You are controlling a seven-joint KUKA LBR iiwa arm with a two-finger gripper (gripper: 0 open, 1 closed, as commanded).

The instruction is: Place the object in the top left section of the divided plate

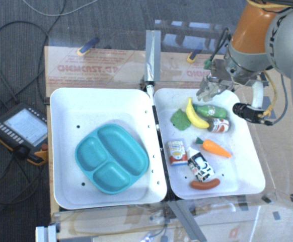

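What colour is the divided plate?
Turquoise blue, seen plainly in the camera view: divided plate in the left bin.

One fixed overhead camera, angled down on both white bins [61, 150], at moderate range.

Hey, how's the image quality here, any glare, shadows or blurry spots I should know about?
Camera view: lighting is even and soft; the white bins look bright but keep their edges; faint reflections streak the clear sheet behind them; the teal divided plate casts only a slight shadow; the banana and carrot are sharp; the pincer looks slightly soft.
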